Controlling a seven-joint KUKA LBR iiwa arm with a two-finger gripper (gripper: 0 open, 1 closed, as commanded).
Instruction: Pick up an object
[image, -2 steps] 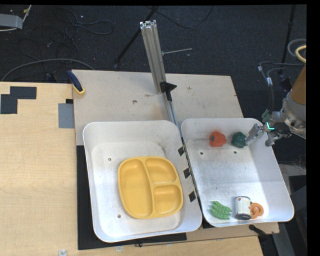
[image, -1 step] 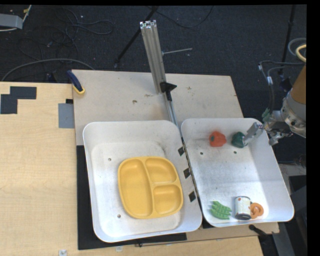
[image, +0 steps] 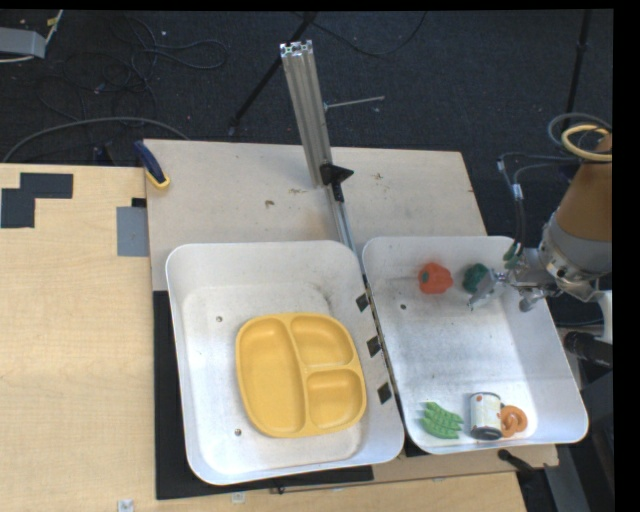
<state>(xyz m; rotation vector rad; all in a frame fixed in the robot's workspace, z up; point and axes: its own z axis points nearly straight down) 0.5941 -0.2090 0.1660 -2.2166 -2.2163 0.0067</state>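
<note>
In the right bin (image: 450, 345), a red-orange tomato-like object (image: 434, 278) lies near the far wall. A small dark green object (image: 474, 274) sits just to its right. My gripper (image: 489, 288) reaches in from the right edge of the bin and hangs right beside the dark green object, touching or nearly touching it. At the bin's near edge lie a light green pod-shaped object (image: 440, 420), a small silver can (image: 485, 415) on its side and an orange ring-shaped object (image: 514, 420).
The left bin (image: 200, 300) holds a yellow divided plate (image: 300, 373). A metal post (image: 305, 105) stands behind the bins, with a black clip partway down. Between the two bins runs a narrow seam with black clips (image: 372, 345).
</note>
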